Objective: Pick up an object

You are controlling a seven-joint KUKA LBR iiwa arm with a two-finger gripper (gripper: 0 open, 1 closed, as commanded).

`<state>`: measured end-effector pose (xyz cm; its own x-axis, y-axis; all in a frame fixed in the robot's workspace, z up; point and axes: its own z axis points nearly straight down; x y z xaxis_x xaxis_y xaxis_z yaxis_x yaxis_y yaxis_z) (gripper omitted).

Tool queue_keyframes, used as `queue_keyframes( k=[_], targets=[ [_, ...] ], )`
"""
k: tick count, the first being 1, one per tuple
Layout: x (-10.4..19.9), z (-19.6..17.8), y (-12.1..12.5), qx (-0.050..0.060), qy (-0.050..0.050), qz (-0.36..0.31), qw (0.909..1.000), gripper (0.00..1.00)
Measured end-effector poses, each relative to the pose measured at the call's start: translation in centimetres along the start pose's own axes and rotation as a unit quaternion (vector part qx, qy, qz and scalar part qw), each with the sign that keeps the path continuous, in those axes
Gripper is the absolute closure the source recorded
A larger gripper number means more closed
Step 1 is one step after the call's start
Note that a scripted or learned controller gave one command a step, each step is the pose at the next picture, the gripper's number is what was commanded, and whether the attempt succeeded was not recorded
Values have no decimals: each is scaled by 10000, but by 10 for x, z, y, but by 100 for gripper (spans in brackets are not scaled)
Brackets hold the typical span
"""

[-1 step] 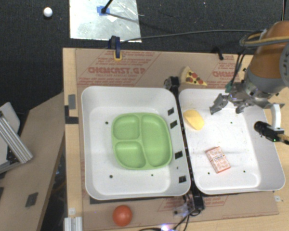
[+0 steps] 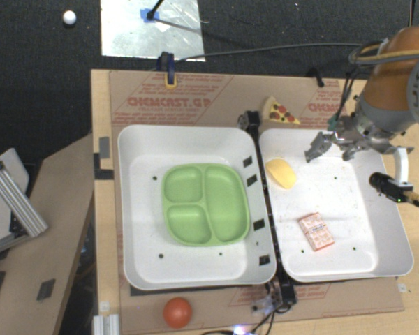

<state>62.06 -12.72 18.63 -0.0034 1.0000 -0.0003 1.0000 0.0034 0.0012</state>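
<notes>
Nearest the camera, an orange ball (image 2: pixel 177 312) sits on the bench (image 2: pixel 105 215) edge, well to the left of and below the claw (image 2: pixel 333 147). Beyond it lie two white bins side by side. The left bin (image 2: pixel 136 257) carries a green divided plate (image 2: pixel 205 204), well left of the claw. The right bin (image 2: pixel 387 257) holds a pink packet (image 2: pixel 315 231) below the claw and a yellow lemon-shaped piece (image 2: pixel 281 173) just left of and under it, apart from the fingers. The claw hangs over the bin's far part, fingers spread wide, gripping nothing. A pizza-slice toy (image 2: pixel 280 112) rests on the brown board behind the bins, up-left of the claw. Farther back, a silver sheet (image 2: pixel 151 19) and small white ball (image 2: pixel 70 17) lie on dark cloth.
</notes>
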Motion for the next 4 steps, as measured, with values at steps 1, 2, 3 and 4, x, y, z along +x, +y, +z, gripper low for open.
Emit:
queue_keyframes(
  k=[1, 2, 3, 4],
  targets=[
    [4, 62, 0, 23, 4, 3, 10000, 0],
    [4, 100, 2, -24, -3, 12, 10000, 0],
    [3, 88, 3, -43, -9, 7, 10000, 100],
    [2, 25, -1, -33, -6, 7, 10000, 100]
  ],
)
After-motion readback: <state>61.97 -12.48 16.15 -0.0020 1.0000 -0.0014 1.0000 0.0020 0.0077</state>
